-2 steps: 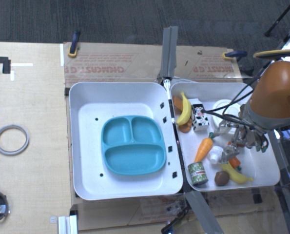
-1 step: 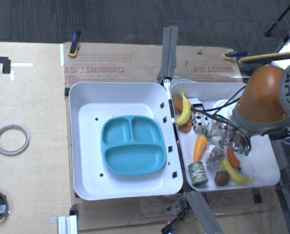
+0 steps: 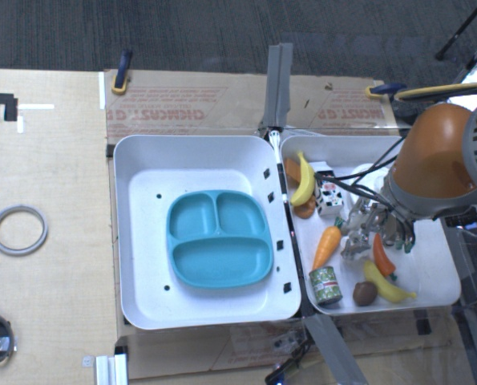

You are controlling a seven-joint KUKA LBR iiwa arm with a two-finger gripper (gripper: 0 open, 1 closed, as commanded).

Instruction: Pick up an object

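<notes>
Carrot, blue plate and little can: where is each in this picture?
carrot (image 3: 327, 246), camera view, middle of its orange body.
blue plate (image 3: 219, 265), camera view, floor of its largest compartment.
can (image 3: 326, 285), camera view, its green side label.

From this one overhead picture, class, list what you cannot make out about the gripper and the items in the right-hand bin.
- Gripper: a blurred metal tangle under the arm's wrist in the camera view; no object can be confirmed between its parts.
- Orange-red item: partly covered by the gripper; identity unclear.
- Brown item: mostly hidden under the banana.
- Can: label too small to read.
- Right bin: far side covered by the arm.
</notes>
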